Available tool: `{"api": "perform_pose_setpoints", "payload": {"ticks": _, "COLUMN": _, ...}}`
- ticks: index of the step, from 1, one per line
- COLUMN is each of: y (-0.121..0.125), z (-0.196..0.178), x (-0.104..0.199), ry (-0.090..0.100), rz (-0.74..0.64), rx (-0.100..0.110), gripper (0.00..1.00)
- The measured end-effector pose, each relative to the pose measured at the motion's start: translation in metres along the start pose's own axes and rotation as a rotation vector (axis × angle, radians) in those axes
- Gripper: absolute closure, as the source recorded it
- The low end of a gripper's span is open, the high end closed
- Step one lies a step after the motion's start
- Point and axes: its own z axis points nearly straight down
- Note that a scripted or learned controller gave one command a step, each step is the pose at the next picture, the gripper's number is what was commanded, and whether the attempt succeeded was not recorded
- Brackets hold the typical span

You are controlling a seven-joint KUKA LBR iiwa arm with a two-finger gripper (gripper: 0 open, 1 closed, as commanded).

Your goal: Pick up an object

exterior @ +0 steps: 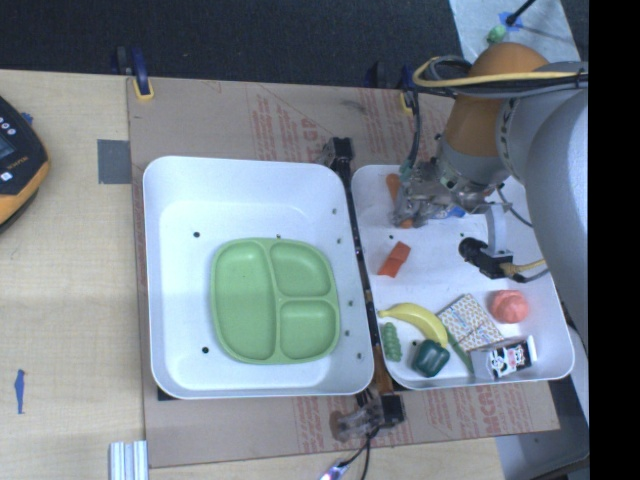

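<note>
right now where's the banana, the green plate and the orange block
banana (416,317), camera view, middle of its curve
green plate (274,300), camera view, central divider
orange block (394,260), camera view, centre of its top face

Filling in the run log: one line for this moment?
gripper low at back of right bin | orange block loose nearby | green plate in left bin

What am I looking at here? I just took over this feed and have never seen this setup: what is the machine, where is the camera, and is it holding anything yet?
One camera looks down at a slant on a bench with two shallow white bins. The grey arm with the orange band reaches in from the right; its gripper sits low over the back of the right bin. I see nothing held in it. The left bin holds a green divided plate. The right bin holds an orange block, a banana, a pink lump, a patterned packet, a small carton and green pieces.
</note>
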Motion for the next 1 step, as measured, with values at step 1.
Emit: {"api": "perform_pose_setpoints", "payload": {"ticks": 1, "y": -0.0716, "z": -0.0916, "x": 0.0322, "ry": 0.0, "rz": 0.001, "rx": -0.023, "gripper": 1.0}}
